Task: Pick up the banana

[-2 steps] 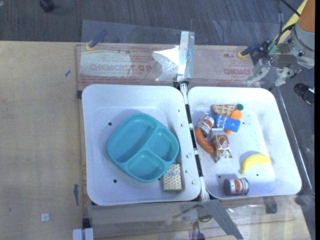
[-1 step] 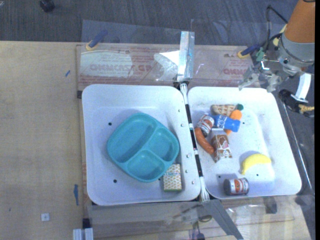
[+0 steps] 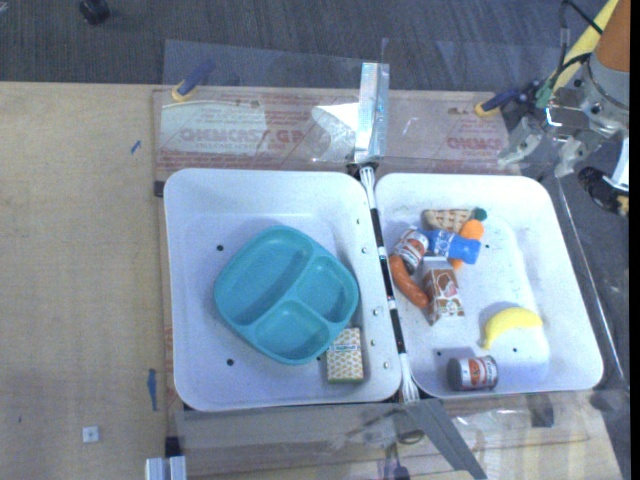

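- Gripper is hovering well beyond the banana, past the bin rim; finger state unreadable.
- Banana is lying just above the can.
- Descending from the can-free side should be safest.

Orange-banded grey arm, cabled wrist

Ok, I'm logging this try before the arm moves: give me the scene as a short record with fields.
target: banana, lying in the right bin, near its front right
nearest item: can, in front of the banana, apart from it
left bin: teal divided plate, small box
gripper: above the right bin's far right corner, away from the banana
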Controlling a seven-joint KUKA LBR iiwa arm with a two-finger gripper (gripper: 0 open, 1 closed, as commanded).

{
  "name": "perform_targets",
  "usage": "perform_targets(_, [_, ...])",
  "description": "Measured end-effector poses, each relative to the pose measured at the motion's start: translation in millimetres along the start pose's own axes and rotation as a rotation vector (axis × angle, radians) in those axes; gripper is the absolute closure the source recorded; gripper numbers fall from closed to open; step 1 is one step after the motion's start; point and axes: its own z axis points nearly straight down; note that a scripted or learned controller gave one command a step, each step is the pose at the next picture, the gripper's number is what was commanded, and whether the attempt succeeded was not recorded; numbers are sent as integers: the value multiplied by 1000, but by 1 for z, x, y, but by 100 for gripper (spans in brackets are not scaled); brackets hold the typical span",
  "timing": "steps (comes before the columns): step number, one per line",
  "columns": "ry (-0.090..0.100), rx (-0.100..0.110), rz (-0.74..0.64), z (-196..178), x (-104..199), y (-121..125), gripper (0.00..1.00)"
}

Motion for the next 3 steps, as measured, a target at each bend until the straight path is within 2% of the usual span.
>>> perform_targets(1, [2, 6, -9, 83, 19, -4, 0])
perform_targets(2, [3, 5, -110, 85, -7, -78, 0])
perform_targets(3, [4, 5, -399, 162, -37, -143, 0])
